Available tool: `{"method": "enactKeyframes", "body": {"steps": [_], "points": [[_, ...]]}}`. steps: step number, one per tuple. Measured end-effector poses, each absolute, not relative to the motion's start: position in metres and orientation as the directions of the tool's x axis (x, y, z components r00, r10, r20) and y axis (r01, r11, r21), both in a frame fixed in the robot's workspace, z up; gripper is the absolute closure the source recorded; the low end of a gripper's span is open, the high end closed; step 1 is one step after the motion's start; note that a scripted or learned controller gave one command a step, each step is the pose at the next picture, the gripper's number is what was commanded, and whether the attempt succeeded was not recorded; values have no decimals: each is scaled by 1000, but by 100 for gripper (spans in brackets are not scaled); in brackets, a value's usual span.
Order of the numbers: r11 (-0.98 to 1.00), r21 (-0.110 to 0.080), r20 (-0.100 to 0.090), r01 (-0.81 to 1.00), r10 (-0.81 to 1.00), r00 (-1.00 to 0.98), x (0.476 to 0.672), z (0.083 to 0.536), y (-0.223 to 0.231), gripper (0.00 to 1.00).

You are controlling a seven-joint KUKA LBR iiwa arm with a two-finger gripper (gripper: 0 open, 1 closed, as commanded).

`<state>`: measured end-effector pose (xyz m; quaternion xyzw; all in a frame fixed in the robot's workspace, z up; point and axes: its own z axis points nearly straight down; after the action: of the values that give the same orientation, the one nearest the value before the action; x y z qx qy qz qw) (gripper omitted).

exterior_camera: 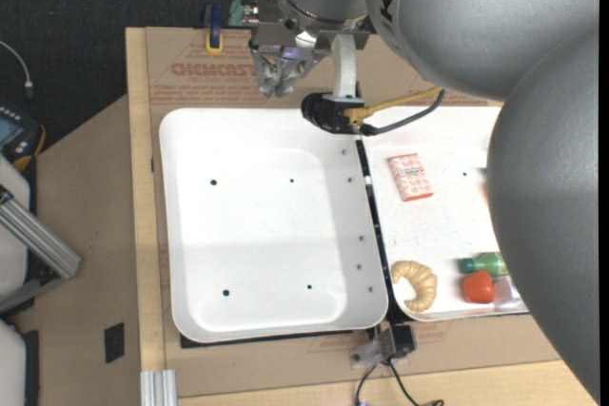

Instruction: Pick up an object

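The grey arm (495, 33) covers much of the right-hand bin (447, 204). At the lower right, a croissant (416, 284), a red object (479, 287) and a partly hidden green one (485, 263) lie near the bin's front edge; a pink packet (410, 177), print unreadable, lies farther back. Top centre, the gripper (278, 76) hangs over cardboard (190, 71) lettered in faint red; whether it is spread or pressed together cannot be told.

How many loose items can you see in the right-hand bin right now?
4: a pink packet near the bin's middle, a croissant at its near-left corner, a red tomato-like piece and a green item just right of it. The arm covers the bin's right part, so more may be hidden.
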<state>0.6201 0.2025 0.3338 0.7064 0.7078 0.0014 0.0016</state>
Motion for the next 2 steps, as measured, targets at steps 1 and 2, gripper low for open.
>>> {"method": "enactKeyframes", "body": {"steps": [1,2], "points": [[4,5,3,1000,1000,-4,591,359,227,100],[1,10,4,1000,1000,-1,580,436,224,100]]}}
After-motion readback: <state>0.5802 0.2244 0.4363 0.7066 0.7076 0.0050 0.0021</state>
